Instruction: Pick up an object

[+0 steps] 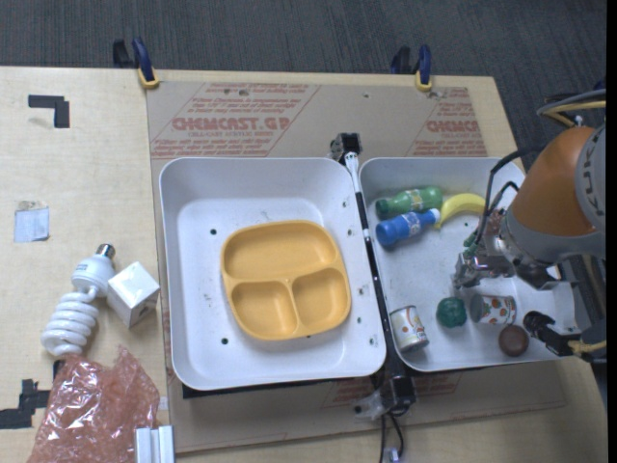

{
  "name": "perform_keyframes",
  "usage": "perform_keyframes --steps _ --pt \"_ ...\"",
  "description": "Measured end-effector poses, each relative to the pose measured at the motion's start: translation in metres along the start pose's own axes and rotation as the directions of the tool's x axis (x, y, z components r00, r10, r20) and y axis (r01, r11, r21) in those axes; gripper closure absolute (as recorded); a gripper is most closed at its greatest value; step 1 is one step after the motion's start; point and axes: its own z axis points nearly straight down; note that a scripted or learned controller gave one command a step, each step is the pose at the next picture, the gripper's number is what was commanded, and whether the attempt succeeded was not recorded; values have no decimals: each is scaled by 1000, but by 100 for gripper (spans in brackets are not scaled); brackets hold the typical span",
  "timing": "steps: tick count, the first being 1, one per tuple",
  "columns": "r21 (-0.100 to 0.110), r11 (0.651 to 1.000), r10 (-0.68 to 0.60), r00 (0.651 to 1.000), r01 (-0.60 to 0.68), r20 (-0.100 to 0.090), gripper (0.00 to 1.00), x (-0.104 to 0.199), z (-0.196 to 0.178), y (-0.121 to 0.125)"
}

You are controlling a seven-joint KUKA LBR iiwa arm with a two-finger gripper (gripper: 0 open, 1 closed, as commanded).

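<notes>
The right bin (434, 358) holds a green bottle (413, 202), a blue bottle (405, 227) and a banana (461, 206) at its back. A small can (409, 328), a dark green ball (450, 312), a white patterned cup (494, 309) and a brown round piece (513, 340) lie along its front. My gripper (470, 270) hangs low over the middle of this bin, just behind the ball and the cup and in front of the banana. The grey and orange wrist hides part of the bin's right side.
The left bin (178, 258) holds a yellow divided plate (286, 280). On the bench to the left lie a spiral light bulb (77, 307), a small white box (133, 294) and a crumpled pink bag (92, 413). Blue clamps (141, 62) grip the board's far edge.
</notes>
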Motion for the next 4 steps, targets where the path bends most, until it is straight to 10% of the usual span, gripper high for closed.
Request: perform_keyframes --steps 1,2,3,4 --pt "-1 1000 -4 1000 4 1 0 23 0 84" --pt "0 1000 0 1000 0 0 0 55 0 20" --pt "0 1000 -4 1000 4 1 0 59 -2 64" --pt "0 1000 0 1000 0 0 0 46 0 4"
